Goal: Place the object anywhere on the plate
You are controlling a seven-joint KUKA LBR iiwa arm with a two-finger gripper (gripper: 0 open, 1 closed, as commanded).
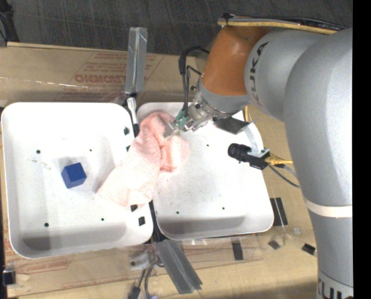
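Gripper (179,124) sits low at the upper edge of the right bin (235,220), right on top of the pink cloth (151,161); can't tell from this angle if it has anything pinched. Cloth is bunched near the gripper and drapes down-left over the rim between the bins, with its tail lying in the left bin (23,167). Blue cube (74,174) sits alone in the left bin, centre-left of frame, well apart from the gripper. No plate that I can make out, so the drop target is unclear. Risks, as I judge it: a lift may drag the cloth over the rim and snag it, or peel off with just a fold. If the cube is the object, the arm is at the wrong bin.
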